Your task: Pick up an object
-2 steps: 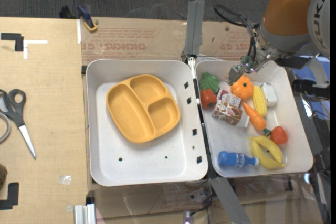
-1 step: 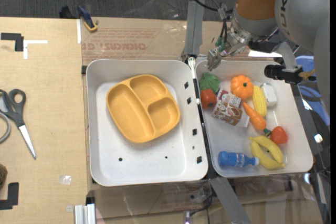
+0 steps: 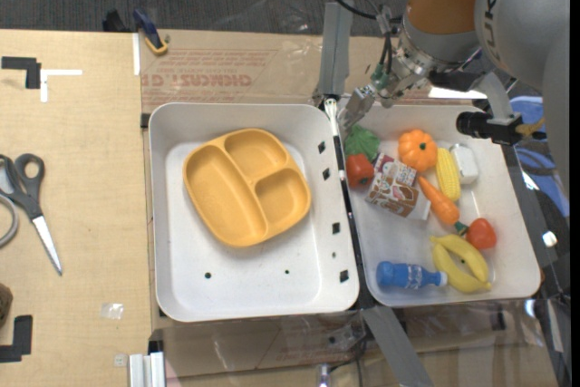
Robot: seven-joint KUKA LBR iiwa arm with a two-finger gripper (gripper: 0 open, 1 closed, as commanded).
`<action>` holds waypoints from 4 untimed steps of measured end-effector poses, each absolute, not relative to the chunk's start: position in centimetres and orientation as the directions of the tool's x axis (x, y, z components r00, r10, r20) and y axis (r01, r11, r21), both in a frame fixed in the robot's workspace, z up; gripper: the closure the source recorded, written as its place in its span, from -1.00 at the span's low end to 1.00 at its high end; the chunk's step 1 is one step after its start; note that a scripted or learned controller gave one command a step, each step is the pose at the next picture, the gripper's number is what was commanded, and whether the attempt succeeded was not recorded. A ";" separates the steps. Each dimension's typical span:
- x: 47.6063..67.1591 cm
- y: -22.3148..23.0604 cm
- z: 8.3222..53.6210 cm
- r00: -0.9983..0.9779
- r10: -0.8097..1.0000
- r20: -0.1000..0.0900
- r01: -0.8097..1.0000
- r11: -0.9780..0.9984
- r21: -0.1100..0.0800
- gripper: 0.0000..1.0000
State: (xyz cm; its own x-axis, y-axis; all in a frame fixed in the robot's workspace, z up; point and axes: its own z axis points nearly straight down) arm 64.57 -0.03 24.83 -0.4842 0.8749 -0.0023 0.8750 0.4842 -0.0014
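Nearest the camera in the right bin point(image 3: 521, 285) lie a blue bottle point(image 3: 410, 276) on its side and a yellow banana point(image 3: 462, 263) just to its right; further back sit a red tomato-like piece point(image 3: 482, 233), an orange carrot point(image 3: 439, 200), a printed snack packet point(image 3: 395, 186), a corn cob point(image 3: 448, 173), a small pumpkin point(image 3: 418, 149), a red pepper-like piece point(image 3: 360, 169) and a green leafy piece point(image 3: 362, 142); the left bin point(image 3: 172, 281) holds a yellow divided plate point(image 3: 246, 186).

The gripper point(image 3: 355, 109) hangs at the far left corner of the right bin, just above the green piece, with nothing seen between its fingers; they look close together, though I cannot tell how far apart they stand.

The green piece, close under the gripper, seems the likely pick; these look like light, hollow plastic play foods, stiff and smooth, so probably slippery under narrow fingers; a hold across its narrow middle would suit best, I judge, since its lumpy edge and the bin wall just beside it leave little room.
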 end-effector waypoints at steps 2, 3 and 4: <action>63.8 -12.8 12.4 -0.440 0.898 -0.011 0.898 0.440 0.015 -1.00; 63.5 -13.9 11.6 -0.347 0.938 -0.019 0.937 0.347 0.040 -1.00; 65.3 -15.3 11.7 -0.306 0.952 -0.023 0.951 0.306 0.032 -1.00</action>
